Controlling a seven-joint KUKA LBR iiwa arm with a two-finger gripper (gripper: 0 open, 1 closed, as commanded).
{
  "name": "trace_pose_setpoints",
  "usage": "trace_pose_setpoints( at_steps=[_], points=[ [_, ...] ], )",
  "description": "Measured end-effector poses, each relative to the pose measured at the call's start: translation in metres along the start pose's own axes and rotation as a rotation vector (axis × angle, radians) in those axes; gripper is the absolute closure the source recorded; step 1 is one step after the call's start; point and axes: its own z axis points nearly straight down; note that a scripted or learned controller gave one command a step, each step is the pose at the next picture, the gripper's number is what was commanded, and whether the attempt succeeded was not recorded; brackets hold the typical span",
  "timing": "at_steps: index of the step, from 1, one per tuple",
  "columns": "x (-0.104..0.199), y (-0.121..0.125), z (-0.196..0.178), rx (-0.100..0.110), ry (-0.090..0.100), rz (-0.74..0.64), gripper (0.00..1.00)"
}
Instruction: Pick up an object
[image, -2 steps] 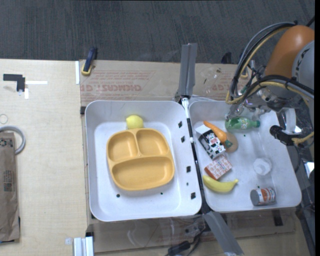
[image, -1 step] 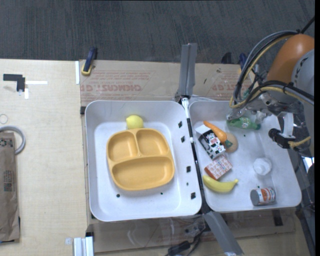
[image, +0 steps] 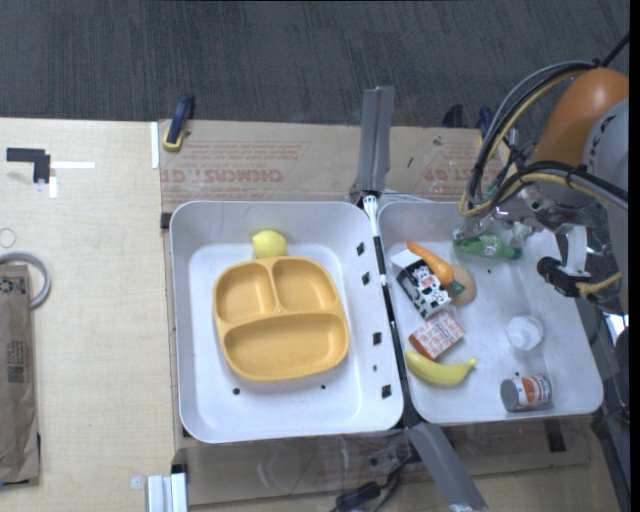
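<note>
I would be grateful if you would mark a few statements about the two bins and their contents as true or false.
1. The yellow divided plate lies in the left bin. True.
2. The banana lies on the plate. False: it lies in the right bin.
3. The carrot is in the right bin. True.
4. The small can stands upright. False: it lies on its side.
5. A yellow ball sits beside the plate's far edge. True.

Plate (image: 281, 320) in left bin (image: 190, 300), banana (image: 440, 369) in right

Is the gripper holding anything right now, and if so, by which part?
Cannot tell. The gripper sits over the green bottle at the right bin's far edge, but cables hide any contact.
</note>
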Motion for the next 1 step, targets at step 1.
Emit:
trace_pose_setpoints(
  at_steps=[1],
  points=[
    [-0.0038,-0.0104,-0.0004,-0.005,0.000,0.011,0.00]
  ],
)
